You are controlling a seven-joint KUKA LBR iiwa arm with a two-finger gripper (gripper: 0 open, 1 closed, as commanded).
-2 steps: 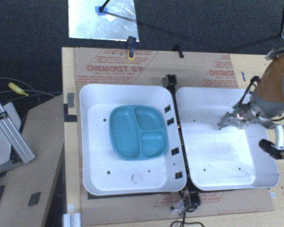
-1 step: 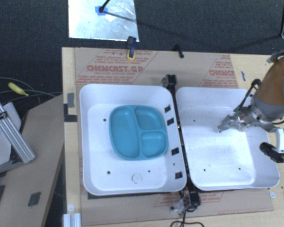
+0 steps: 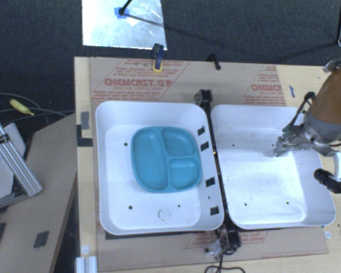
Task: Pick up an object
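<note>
Here's the target: a turquoise, three-compartment plastic plate (image 3: 165,158) lying flat in the middle of the left white bin (image 3: 111,118). It looks light, stiff and slick, so the raised rim at its 3 o'clock edge seems the likeliest hold. The gripper (image 3: 282,147) hangs over the right white bin (image 3: 324,212); whether the jaws are parted, I cannot tell. Between them, at 9 o'clock from the gripper, runs the black-clipped divider (image 3: 209,152) on the surface.
</note>
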